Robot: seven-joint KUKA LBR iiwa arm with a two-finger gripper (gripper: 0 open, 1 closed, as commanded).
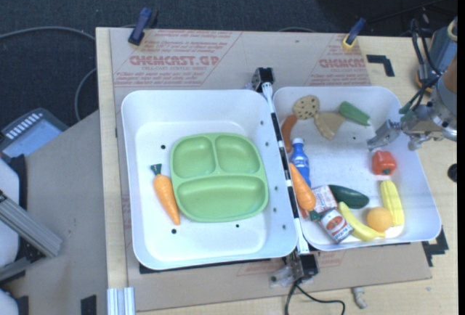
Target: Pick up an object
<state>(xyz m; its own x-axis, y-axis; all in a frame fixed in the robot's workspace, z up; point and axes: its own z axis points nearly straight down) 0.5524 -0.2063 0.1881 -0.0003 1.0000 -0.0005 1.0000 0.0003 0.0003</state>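
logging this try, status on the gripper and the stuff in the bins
Gripper low over right bin, nothing seen between fingers. Red pepper just below it. Corn, orange, banana crowd nearby. Left bin: green plate, carrot.

Red "CHEMCAST GP" print repeated on brown board under bins; other labels unreadable.

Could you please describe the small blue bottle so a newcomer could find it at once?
Look in the right bin, along its left wall. The bottle lies there, just above a carrot. It is the only blue item, with a white cap.
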